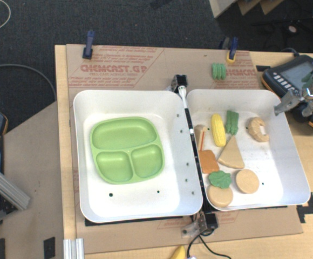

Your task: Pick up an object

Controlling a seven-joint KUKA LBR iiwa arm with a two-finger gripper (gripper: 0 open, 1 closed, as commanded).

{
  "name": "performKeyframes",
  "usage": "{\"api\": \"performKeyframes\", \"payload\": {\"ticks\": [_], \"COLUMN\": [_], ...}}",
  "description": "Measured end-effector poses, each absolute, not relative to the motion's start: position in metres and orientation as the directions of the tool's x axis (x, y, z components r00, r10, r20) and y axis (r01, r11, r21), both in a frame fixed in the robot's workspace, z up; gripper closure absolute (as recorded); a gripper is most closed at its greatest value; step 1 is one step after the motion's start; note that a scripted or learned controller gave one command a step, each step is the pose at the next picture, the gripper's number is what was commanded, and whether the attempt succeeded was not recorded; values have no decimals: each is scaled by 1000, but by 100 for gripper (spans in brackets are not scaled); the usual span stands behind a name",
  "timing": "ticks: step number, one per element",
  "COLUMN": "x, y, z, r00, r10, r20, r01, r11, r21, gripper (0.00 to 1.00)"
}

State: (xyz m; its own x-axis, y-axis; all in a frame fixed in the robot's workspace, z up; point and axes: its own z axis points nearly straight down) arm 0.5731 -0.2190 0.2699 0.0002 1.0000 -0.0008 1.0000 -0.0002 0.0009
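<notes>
On the cardboard-topped bench [118,63], two white bins [86,188]; gripper [297,100] state unclear.

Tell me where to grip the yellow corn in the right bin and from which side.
Grip the yellow corn across its narrow middle, coming straight down from above. It lies flat, long axis running up the bin, so fingers should likely close left-right; the green piece crowds its upper right, so stay below that.

Green divided plate [127,150] in left bin [86,144]; toy food pieces in right bin [291,161]; hand [299,99] at right edge.
</notes>
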Motion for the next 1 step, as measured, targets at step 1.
{"api": "performKeyframes", "payload": {"ticks": [1], "x": [597], "y": [-173], "z": [101], "r00": [-4], "r10": [1000], "r20": [4], "r01": [1000], "r11": [4], "r21": [-6], "gripper": [0]}}
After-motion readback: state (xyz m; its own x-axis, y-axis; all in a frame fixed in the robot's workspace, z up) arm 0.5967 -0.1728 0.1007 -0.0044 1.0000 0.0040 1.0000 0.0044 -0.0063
